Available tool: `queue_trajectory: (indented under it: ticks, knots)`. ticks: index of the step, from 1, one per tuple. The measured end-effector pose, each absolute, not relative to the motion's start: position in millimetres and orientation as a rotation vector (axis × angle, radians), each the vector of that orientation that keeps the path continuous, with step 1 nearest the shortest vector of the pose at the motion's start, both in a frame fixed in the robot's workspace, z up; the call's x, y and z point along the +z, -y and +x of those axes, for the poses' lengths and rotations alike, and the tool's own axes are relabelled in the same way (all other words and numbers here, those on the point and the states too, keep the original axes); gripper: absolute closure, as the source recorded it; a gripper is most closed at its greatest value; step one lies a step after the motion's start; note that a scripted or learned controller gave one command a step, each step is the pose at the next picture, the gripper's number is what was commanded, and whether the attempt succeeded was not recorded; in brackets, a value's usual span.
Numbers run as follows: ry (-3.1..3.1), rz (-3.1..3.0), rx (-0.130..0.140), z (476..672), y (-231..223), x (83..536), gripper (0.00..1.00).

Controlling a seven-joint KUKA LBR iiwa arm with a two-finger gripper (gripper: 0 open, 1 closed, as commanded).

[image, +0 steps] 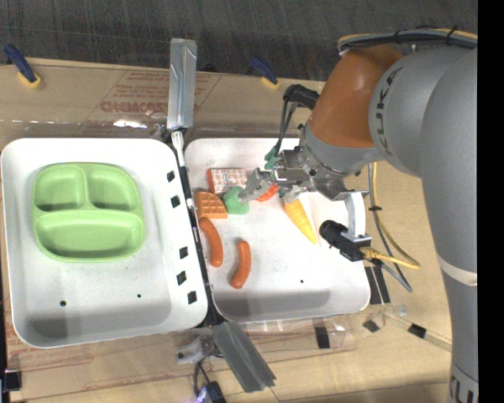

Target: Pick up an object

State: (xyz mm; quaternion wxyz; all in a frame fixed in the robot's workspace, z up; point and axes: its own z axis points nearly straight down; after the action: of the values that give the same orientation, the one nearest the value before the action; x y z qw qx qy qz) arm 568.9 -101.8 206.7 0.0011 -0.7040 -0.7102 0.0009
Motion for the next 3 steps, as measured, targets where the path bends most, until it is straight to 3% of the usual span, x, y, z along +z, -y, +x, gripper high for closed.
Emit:
queue_trajectory:
  ticks: [1,2,3]
  knots:
    - [2.092,-2.341,0.006,543.5,190.4,164.9,0.00]
    - [2.287,-2.157,0.000,548.2,163.4,195.6,0.00]
    - [2.071,-2.361,0.003,589.1,209.4,98.0,0.00]
